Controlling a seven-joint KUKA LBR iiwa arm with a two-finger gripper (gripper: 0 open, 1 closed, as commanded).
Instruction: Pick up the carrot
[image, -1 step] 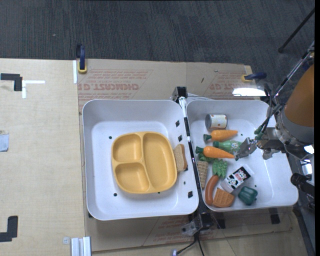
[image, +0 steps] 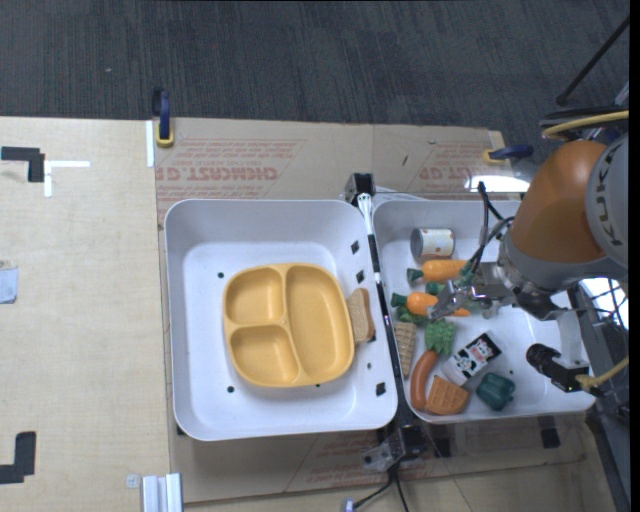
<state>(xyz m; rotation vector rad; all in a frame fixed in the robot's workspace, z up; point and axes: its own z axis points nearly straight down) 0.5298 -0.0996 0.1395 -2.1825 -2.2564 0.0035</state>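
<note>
Orange carrot (image: 424, 302): lying in right bin (image: 560, 400), beside green leaves!
Gripper (image: 458, 296): right over it, finger state impossible to tell.
Yellow plate (image: 288, 325): left bin (image: 200, 330).

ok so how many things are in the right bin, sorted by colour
Loose things in the right white bin, as far as the view shows:
orange carrots: 2
red-orange sausage: 1
orange wedge: 1
green leafy piece: 1
dark green block: 1
silver can: 1
black-and-white carton: 1
tan waffle piece: 1
Total: 9

Glossy white plastic bins (image: 190, 330), matt yellow plastic plate (image: 288, 325), brown cardboard (image: 230, 165)
</note>
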